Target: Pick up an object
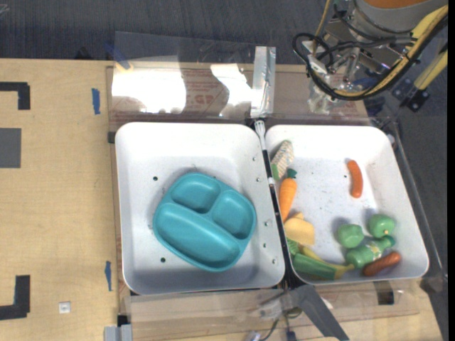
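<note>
The right bin (398,190) holds toy food. A corn cob (283,156) and a carrot (286,196) lie along its left wall, with a yellow piece (300,229) and a green cucumber (313,263) below them. An orange-red sausage (355,177) lies alone near the middle right. Green peppers (350,234) (382,224) and a brown-red sausage (382,263) cluster at the front right corner. My gripper (347,73) hangs high beyond the bin's far edge, wrapped in cables, with nothing seen in it.
The left bin (135,190) carries a teal divided plate (205,220). A clear plastic sheet (192,84) and a metal bracket (263,80) stand behind the bins. Wooden bench top (50,190) stretches to the left.
</note>
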Tool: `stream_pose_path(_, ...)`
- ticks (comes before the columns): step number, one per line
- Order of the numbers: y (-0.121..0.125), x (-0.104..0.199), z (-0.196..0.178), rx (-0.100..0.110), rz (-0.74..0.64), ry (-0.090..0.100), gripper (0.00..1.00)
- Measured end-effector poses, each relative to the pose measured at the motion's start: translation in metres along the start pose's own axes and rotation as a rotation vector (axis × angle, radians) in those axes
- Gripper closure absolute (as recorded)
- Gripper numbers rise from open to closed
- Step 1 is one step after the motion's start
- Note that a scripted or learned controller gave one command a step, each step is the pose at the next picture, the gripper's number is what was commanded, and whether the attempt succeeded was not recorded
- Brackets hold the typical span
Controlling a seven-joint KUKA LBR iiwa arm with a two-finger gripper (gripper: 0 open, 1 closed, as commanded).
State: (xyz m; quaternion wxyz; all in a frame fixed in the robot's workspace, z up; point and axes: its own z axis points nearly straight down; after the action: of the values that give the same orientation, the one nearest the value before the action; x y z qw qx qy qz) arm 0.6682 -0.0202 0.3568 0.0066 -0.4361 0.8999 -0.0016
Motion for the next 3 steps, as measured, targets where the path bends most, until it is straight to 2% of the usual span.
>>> stream_pose_path(1, 0.026, -0.03, 0.043, -0.009, -0.162, 0.004, 1.0)
stream_pose_path(2, -0.001, 0.002, 0.016, -0.003, -0.508, 0.0, 1.0)
stream_pose_path(3, 0.037, -0.043, 0.061, -0.012, -0.66, 0.002, 1.0)
